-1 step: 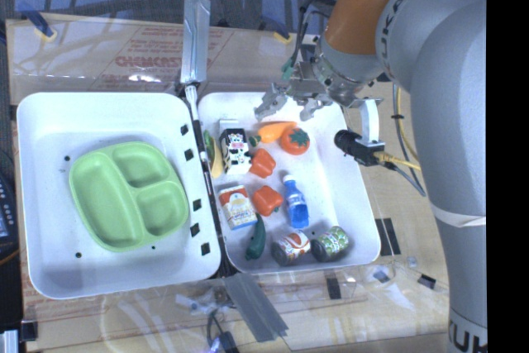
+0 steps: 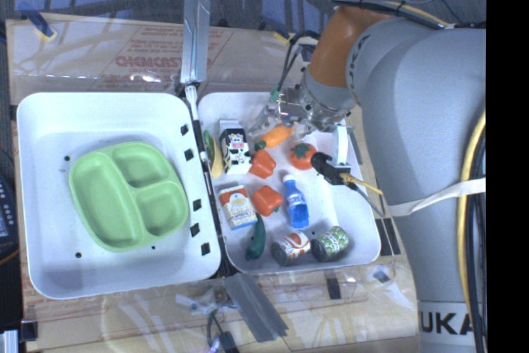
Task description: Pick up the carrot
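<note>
— At the right bin's (image 2: 364, 237) far end, the small orange plastic carrot (image 2: 277, 135) lies under the metal two-finger gripper (image 2: 281, 118). Pinched?
— Cannot tell. Judging by the crowding, descend squarely and close across its width.

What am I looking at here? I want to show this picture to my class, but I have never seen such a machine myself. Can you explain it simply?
A single camera looks down at a slant on a bench with two white bins. The big grey shape on the right is a robot arm with an orange band; its gripper is down in the right bin, right at an orange carrot, which it should pick up. Whether it grips it, I cannot tell. That bin also holds toy food: a tomato, a blue bottle, a small milk carton and two cans. The left bin holds a green divided plate.
</note>
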